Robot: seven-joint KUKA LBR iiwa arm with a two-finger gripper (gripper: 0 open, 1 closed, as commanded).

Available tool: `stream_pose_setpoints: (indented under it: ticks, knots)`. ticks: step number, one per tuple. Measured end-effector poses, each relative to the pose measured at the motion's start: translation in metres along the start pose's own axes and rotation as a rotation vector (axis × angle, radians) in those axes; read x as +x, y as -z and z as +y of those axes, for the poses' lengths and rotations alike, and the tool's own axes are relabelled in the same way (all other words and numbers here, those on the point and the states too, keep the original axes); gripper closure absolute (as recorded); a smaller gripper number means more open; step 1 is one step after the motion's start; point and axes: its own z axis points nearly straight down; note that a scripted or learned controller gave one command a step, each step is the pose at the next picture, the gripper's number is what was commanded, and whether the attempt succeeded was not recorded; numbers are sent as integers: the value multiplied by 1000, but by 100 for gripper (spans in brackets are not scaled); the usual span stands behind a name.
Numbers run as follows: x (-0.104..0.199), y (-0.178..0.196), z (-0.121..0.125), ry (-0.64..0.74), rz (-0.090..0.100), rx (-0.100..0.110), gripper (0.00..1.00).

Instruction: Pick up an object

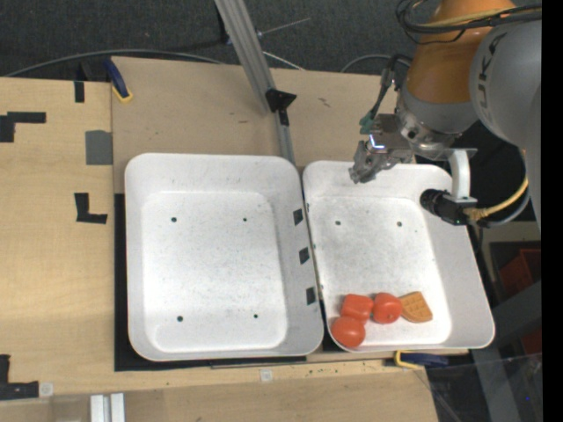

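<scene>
**A:** What takes up most of the scene?

**B:** A pale wooden desk (193, 104) carrying two shallow white bins side by side. I'll place everything against the right bin (457, 262). The left bin (211, 253) touches its left edge. The grey arm (493, 60), with its orange band, hangs above the right bin's far right corner.

**A:** Where is the end effector?

**B:** The end effector (362, 172) sits over the right bin's far rim, near its far left corner. It is small and dark here, so I cannot tell how wide it stands. Nothing shows in its grip.

**A:** And the things to pick up?

**B:** All lie inside the right bin along its near wall, well apart from the end effector at the opposite end. Three red pieces (362, 316) cluster together, touching. Just right of them rests a smaller orange piece (416, 307).
</scene>
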Motion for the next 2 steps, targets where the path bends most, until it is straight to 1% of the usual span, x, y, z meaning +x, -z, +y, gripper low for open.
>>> stream_pose_setpoints:
  ticks: [1,2]
  knots:
    - [44,-10,0,-1,-1,1,100]
    - [88,-18,-14,0,0,2,100]
